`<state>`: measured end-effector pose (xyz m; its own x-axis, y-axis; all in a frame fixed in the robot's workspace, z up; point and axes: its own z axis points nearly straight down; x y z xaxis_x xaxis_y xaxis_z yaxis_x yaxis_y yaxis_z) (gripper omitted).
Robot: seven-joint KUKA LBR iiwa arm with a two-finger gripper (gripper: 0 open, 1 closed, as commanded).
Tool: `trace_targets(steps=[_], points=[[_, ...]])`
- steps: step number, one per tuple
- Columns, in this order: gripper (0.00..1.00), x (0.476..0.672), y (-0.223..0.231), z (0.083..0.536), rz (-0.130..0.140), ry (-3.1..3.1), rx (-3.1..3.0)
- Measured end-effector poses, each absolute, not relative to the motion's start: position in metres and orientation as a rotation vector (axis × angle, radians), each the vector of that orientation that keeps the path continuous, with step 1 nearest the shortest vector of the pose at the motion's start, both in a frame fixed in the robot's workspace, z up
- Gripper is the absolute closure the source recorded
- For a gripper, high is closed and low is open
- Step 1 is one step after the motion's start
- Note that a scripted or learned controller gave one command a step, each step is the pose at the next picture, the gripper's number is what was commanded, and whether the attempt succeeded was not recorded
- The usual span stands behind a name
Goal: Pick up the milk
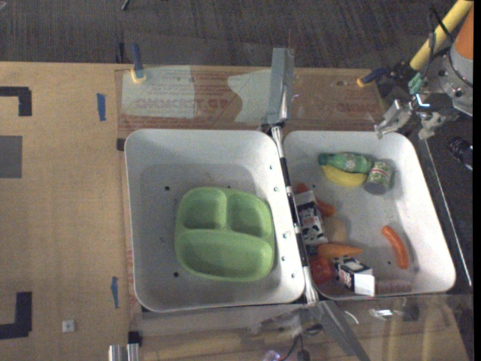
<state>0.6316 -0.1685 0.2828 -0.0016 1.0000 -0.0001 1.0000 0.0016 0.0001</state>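
Note:
The milk (309, 218), a small white carton with black cow patches, lies along the left wall of the right bin (432, 201), partly over other toy foods. A second white and dark carton (355, 276) lies near that bin's front edge. My gripper (409, 121) hangs above the right bin's back right corner, well away from the milk. Its fingers stand open with nothing between them.
The right bin also holds a green bottle (344, 159), a banana (343, 176), a can (379, 175), a sausage (396, 247), a carrot (340, 250) and a red piece (322, 270). A green divided plate (224, 233) lies in the left bin (150, 164).

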Motion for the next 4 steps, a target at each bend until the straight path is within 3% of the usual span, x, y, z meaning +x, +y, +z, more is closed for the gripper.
trace_targets(steps=[1,2,3,4], points=[[0.00,0.591,-0.223,0.157,0.000,2.363,2.068],[1.00,0.593,-0.224,0.168,0.004,2.357,2.066],[1.00,0.568,-0.223,0.224,0.002,2.536,1.843],[1.00,0.566,-0.167,0.302,0.002,2.614,1.733]])
